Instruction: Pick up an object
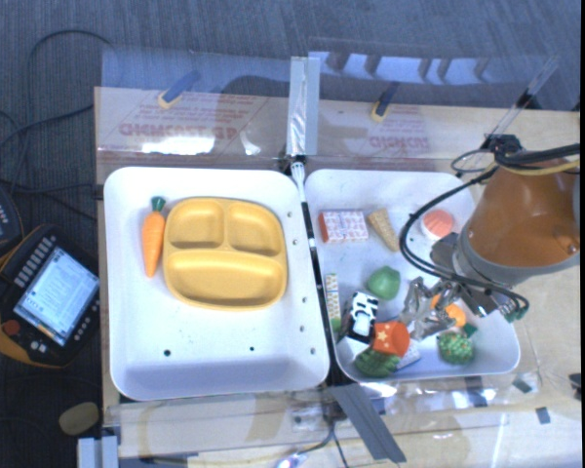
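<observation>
Gripper (427, 307) low in right bin (409, 185), over toy clutter beside red toy (391, 338) and green ball (382, 282); finger spacing impossible to tell, nothing seen held. Left bin (127, 349): yellow divided plate (224, 252), toy carrot (153, 238) beside it.

Glossy yellow plastic divided plate (224, 253) (smooth, moulded); left of it, satiny plastic carrot (153, 240); beneath, smooth white plastic bin (136, 349); behind, matt brown cardboard (190, 125).
</observation>
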You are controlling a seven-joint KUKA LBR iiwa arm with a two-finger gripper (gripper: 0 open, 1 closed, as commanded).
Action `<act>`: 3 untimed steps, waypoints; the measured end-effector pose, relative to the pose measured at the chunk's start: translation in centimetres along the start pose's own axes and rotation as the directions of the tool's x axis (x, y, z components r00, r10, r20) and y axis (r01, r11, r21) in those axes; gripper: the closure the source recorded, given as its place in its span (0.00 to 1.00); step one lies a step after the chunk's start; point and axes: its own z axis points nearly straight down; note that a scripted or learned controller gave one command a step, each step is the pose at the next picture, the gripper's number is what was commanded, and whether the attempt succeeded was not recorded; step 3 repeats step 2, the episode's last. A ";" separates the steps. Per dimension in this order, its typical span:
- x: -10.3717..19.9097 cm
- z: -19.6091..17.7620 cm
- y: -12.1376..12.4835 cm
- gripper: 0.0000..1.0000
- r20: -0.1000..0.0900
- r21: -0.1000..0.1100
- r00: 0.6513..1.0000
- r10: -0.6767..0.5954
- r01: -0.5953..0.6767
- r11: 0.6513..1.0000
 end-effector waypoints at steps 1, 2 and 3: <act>-7.5 -10.3 -6.0 1.00 0.002 0.000 0.995 -0.100 0.100 0.995; -6.7 2.7 -5.2 1.00 0.002 -0.001 0.978 -0.208 0.208 0.978; -6.7 2.7 -5.2 1.00 0.002 -0.001 0.978 -0.208 0.208 0.978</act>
